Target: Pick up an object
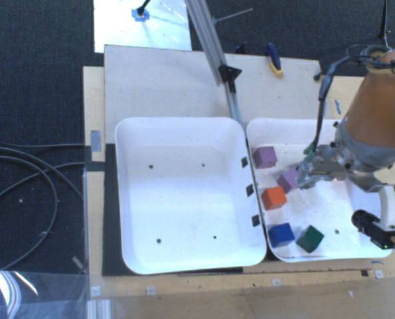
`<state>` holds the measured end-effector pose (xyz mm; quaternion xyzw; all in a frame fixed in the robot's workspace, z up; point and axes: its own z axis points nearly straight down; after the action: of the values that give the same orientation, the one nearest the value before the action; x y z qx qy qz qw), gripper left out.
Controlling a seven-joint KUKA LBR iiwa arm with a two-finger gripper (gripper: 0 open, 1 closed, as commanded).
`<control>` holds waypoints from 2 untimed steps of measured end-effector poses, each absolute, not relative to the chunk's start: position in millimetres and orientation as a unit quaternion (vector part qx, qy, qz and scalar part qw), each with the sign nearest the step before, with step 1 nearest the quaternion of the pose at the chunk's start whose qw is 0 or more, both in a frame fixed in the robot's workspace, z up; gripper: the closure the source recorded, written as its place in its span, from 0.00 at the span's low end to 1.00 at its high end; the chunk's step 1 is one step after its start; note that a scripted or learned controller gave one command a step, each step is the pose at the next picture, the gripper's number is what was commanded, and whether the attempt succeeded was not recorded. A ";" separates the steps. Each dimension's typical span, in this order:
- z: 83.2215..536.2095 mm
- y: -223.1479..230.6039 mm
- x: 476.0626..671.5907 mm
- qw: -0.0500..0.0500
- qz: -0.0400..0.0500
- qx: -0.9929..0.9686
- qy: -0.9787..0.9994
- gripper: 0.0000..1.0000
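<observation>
The right bin (330,128) holds several small blocks. A purple block (264,156) lies near its back left corner. A second, lighter purple block (287,179) sits tilted just left of my gripper (305,176), right against its tip. Whether the gripper grasps it is unclear. An orange block (273,197) lies just below that, close to the bin's left wall. A blue block (281,234) and a dark green block (310,238) rest side by side at the front edge. The arm's orange band (383,105) looms over the bin's right side.
The left bin (184,191) stands beside the right one, with a shared divider wall (250,185) between them. A slanted metal pole (207,32) crosses the back of the bench. Cables (24,178) lie on the floor at far left.
</observation>
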<state>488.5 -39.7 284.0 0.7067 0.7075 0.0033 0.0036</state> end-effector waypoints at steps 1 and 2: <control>279.8 -38.7 488.2 0.001 0.001 0.706 0.708 0.00; 327.2 -118.6 548.7 0.005 0.002 0.708 0.706 0.00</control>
<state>548.7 -118.6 327.2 0.7082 0.7060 0.0016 0.0054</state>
